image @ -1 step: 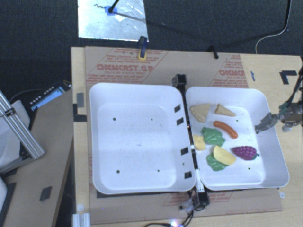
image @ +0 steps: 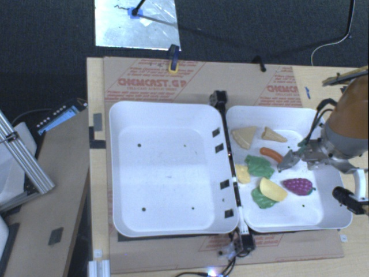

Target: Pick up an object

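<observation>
Target looks like the sausage (image: pixel 271 153), small orange-red toy in the right bin (image: pixel 328 215), upper-middle of the pile. Long axis runs upper-left to lower-right in the camera view, lying flat; both ends rounded, so no real front or back. Its lower-right end sits just beside the pincer (image: pixel 286 162), whose tip hangs right there, low over the bin floor, nothing seen between its fingers. Open or closed: cannot tell, tip too small and dark.

Judgement on the step: the approach to the grasp is not yet finished. To do it well, set the fingers across the sausage's short width, not along its length, and centre on the middle instead of the near end, or it will likely squirt out. Come straight down, since neighbours are close.

Neighbours: green leafy piece (image: pixel 259 166) just below-left of the sausage, near or touching, cannot tell. Tan wedge (image: pixel 274 135) above it, apart. Larger beige wedge (image: pixel 243 136) up-left. Yellow lemon-like piece (image: pixel 273 190) lower down, resting over another green piece (image: pixel 262 199). Small pale yellow piece (image: pixel 243 174) by the divider. Purple grapes (image: pixel 298 185) below the pincer, near.

Left bin (image: pixel 124 212) is beside it, both on the desk (image: pixel 98 79). Arm (image: pixel 349 123) enters from the right.
</observation>
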You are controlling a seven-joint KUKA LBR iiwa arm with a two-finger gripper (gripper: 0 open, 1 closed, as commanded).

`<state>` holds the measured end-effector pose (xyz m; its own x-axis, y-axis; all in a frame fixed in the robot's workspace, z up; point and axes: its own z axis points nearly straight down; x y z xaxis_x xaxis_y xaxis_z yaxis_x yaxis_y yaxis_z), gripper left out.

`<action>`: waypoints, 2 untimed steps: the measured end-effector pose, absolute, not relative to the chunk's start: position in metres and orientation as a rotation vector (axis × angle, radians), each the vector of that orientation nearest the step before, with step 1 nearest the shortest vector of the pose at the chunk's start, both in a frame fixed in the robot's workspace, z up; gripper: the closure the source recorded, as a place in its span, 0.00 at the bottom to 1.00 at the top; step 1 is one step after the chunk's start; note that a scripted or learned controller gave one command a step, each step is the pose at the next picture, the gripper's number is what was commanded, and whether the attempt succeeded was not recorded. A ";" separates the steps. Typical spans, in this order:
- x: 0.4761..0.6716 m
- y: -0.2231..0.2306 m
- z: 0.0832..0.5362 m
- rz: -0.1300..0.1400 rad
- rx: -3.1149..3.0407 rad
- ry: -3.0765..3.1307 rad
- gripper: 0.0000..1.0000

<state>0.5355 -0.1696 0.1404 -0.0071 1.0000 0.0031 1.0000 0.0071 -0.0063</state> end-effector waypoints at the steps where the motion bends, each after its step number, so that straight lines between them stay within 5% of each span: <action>1: 0.631 -0.152 0.084 -0.010 -2.217 -2.239 0.00; 2: 0.606 -0.201 0.087 -0.020 -2.215 -2.222 0.00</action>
